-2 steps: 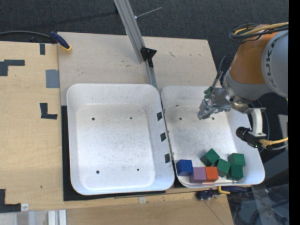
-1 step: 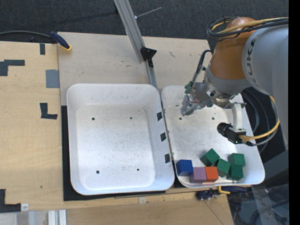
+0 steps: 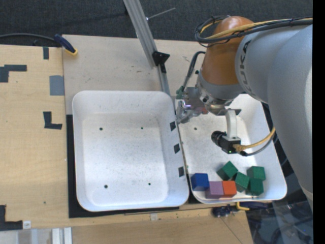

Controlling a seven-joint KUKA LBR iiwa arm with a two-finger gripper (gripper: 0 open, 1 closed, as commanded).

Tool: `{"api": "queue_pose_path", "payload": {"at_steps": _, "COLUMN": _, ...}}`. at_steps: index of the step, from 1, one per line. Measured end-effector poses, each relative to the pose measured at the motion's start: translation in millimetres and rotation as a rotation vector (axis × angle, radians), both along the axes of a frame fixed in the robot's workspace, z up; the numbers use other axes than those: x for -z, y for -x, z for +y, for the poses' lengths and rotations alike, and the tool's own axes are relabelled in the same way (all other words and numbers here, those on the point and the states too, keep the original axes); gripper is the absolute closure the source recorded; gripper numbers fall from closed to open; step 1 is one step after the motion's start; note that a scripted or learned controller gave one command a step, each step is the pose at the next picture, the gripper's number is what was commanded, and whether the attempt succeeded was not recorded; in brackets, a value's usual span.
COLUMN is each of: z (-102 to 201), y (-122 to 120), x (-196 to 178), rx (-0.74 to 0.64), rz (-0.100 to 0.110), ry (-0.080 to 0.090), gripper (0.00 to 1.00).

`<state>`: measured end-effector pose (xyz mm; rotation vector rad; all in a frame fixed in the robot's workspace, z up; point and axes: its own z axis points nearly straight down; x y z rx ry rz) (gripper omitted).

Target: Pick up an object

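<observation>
The blocks sat bunched in the near corner of the right bin (image 3: 264,116): a blue block (image 3: 200,180) nearest the left bin (image 3: 122,98), then a purple block (image 3: 216,188) and an orange block (image 3: 229,187) touching side by side, then four green blocks (image 3: 246,178) clustered just beyond them. The left bin lay beside the right bin on the worktop (image 3: 30,151). The tool (image 3: 184,111) hung over the right bin's far left corner, well apart from the blocks; whether it was spread or pressed together could not be told.
</observation>
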<state>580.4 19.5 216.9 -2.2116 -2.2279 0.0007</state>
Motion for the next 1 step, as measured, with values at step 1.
{"api": "queue_pose_path", "payload": {"at_steps": 1, "z": 53.2, "y": -12.1, "x": -14.6, "rx": 0.000, "rz": -0.002, "ry": -0.001, "gripper": 1.00}}
